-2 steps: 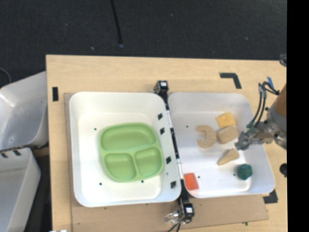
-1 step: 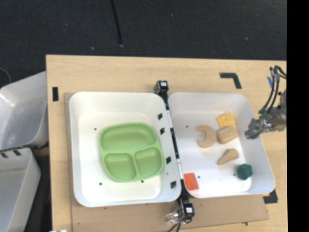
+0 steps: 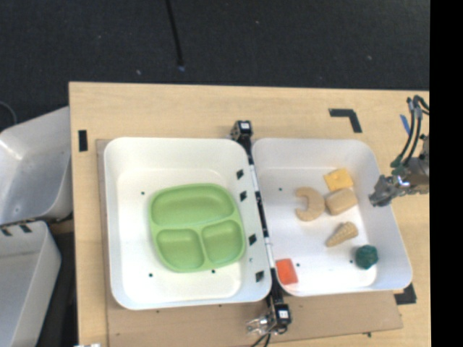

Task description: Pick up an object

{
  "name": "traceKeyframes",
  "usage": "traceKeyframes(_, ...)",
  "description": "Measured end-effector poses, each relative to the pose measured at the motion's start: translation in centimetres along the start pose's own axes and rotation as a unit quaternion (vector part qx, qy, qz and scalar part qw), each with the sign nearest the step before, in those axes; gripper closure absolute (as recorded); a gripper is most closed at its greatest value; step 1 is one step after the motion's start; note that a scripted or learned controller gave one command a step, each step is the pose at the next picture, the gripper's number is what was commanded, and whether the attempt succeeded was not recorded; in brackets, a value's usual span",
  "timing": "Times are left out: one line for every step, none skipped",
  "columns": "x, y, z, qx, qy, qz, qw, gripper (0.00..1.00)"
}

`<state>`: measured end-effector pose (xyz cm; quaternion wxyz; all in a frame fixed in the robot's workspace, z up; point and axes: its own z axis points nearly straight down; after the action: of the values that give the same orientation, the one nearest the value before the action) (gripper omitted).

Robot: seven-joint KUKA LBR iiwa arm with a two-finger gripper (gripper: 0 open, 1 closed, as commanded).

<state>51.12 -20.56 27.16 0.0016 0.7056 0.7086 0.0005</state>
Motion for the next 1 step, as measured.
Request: traceKeyframes(5.04,1.04,1.07,0.000,0.001,-0.001,1.0000,1.00)
